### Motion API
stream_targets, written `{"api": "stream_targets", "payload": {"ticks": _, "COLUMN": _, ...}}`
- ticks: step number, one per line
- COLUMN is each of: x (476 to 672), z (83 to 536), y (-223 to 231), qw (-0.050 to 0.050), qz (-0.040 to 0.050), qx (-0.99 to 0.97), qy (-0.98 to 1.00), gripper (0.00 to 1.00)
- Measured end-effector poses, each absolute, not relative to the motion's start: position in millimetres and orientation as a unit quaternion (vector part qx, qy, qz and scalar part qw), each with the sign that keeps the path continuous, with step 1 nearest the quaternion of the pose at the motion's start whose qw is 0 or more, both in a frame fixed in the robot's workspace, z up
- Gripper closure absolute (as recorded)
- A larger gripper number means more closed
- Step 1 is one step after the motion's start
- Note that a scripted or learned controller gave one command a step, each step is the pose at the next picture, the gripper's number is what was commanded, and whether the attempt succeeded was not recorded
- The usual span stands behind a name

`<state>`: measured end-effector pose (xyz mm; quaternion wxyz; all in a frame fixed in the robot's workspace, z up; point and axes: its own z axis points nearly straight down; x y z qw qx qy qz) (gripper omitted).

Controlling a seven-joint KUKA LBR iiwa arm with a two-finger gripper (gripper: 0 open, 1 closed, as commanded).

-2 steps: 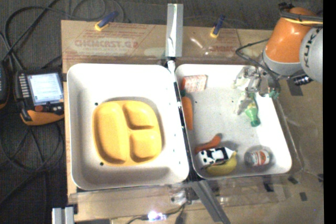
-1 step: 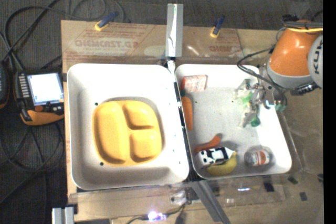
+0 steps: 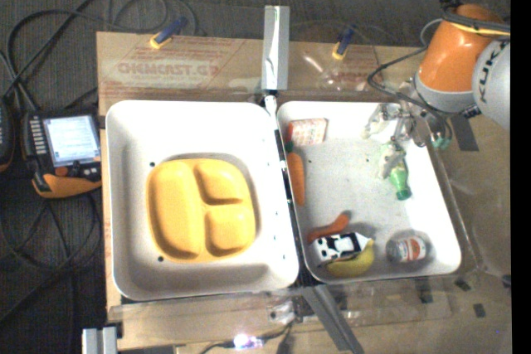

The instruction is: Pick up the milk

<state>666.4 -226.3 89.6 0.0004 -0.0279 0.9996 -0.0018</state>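
Reaching in from the right, the grey KUKA arm with its orange band (image 3: 452,58) hangs its gripper (image 3: 398,133) over the far right part of the right-hand white bin (image 3: 448,203) — whether the jaws are spread or pressed together cannot be told. Just below them lies a green bottle (image 3: 401,181). The milk (image 3: 340,245), a cow-patterned carton, rests at the bin's near edge against a banana (image 3: 353,263), well apart from the gripper. An orange carrot (image 3: 296,177), a can (image 3: 407,248) and a small box (image 3: 307,131) share that bin — a yellow divided tray (image 3: 202,207) sits in the left bin (image 3: 124,178).
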Motion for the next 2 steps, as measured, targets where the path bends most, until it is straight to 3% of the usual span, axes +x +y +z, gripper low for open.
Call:
{"api": "stream_targets", "payload": {"ticks": 1, "x": 626.2, "z": 89.9, "y": -223.9, "qw": 0.005, "qz": -0.0026, "qx": -0.079, "qy": 0.997, "gripper": 0.0}}
{"api": "stream_targets", "payload": {"ticks": 2, "x": 635.6, "z": 89.7, "y": -219.5, "qw": 0.006, "qz": 0.0004, "qx": -0.248, "qy": 0.969, "gripper": 0.0}}
